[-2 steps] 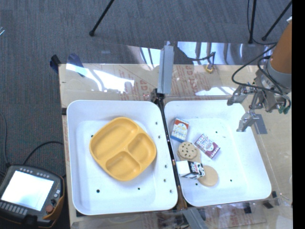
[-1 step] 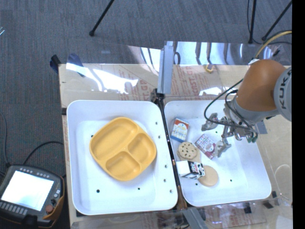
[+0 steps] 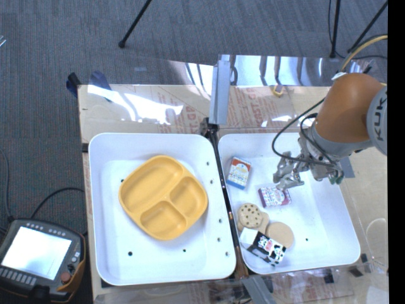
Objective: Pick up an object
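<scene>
My gripper point(image 3: 288, 173) hangs over the middle of the right bin point(image 3: 329, 223), its fingers spread and nothing between them. Just below it lies a small pink carton point(image 3: 274, 197). A blue and orange carton point(image 3: 238, 172) lies to its left near the bin's left wall. Lower in the bin sit a chocolate-chip cookie point(image 3: 250, 215), a plain tan cookie point(image 3: 280, 234) and a black-and-white cow-print box point(image 3: 267, 246).
The left bin point(image 3: 107, 170) holds a yellow divided plate point(image 3: 164, 196). A metal post point(image 3: 219, 94) stands at the back between the two bins. A teach pendant point(image 3: 38, 256) lies on the floor at the lower left.
</scene>
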{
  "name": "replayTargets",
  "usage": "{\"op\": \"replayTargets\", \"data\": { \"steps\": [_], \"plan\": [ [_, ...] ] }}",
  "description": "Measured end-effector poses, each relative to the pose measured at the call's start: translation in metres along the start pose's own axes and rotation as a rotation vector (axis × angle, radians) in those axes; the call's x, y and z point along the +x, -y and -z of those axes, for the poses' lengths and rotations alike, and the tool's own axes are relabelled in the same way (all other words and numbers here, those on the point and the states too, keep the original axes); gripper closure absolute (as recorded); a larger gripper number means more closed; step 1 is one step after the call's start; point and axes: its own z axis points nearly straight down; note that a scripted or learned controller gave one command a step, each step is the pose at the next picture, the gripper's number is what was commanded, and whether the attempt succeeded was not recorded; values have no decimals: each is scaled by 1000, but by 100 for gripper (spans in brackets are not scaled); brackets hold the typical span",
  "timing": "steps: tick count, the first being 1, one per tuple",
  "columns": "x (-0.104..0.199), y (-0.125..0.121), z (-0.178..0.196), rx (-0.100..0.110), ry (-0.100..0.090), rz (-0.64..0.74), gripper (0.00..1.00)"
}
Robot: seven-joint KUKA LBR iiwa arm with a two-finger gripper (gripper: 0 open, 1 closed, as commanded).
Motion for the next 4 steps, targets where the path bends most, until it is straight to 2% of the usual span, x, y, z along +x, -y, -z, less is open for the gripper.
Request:
{"op": "replayTargets", "data": {
  "steps": [1,2,3,4],
  "plan": [
    [65,-46,69,-9,-21,176,100],
    [72,-108,80,-16,-24,518,100],
    [110,-161,80,-25,-21,1122,100],
    [104,-168,80,-30,-15,1508,100]
  ]
}}
